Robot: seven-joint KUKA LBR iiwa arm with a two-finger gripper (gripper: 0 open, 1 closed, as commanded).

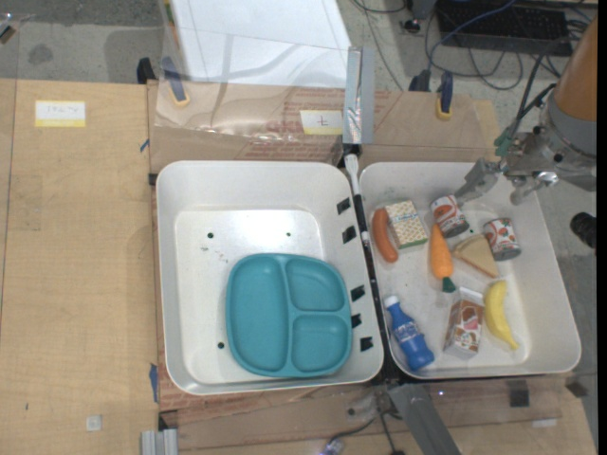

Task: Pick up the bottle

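Right bin [560, 335]: bottle [408, 333] lying (cap toward upper-left).

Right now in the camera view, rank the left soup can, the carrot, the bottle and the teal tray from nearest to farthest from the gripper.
1. Left soup can, just below-left of the gripper.
2. Carrot, mid right bin.
3. Bottle, right bin's front-left corner.
4. Teal tray, in the left bin.
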